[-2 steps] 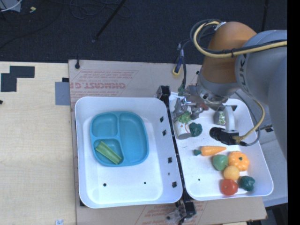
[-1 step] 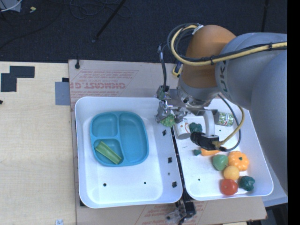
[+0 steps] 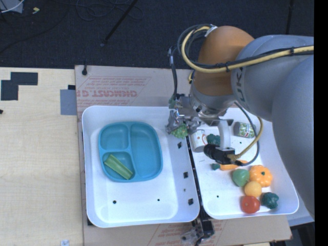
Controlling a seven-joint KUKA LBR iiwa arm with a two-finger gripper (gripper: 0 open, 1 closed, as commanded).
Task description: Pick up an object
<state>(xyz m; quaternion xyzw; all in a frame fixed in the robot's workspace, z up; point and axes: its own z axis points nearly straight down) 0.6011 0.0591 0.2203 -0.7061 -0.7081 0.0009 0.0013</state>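
Observation:
My gripper (image 3: 177, 125) hangs over the right edge of the left bin (image 3: 138, 209), close to the divide between the two bins. A small green leafy toy (image 3: 180, 132) sits between its fingertips, held above the bin floor. A blue divided plate (image 3: 146, 142) lies in the left bin, with a light green pod (image 3: 118, 166) in its lower left compartment. The arm's orange band and grey wrist cover the upper part of the right bin (image 3: 287, 204).
The right bin holds several toy foods at its lower right: a green fruit (image 3: 239, 177), an orange pumpkin (image 3: 260, 175), a yellow fruit (image 3: 252, 189), a red tomato (image 3: 250, 204) and a dark green piece (image 3: 270, 200). A carrot (image 3: 229, 166) and a small can (image 3: 244, 130) lie nearer the arm.

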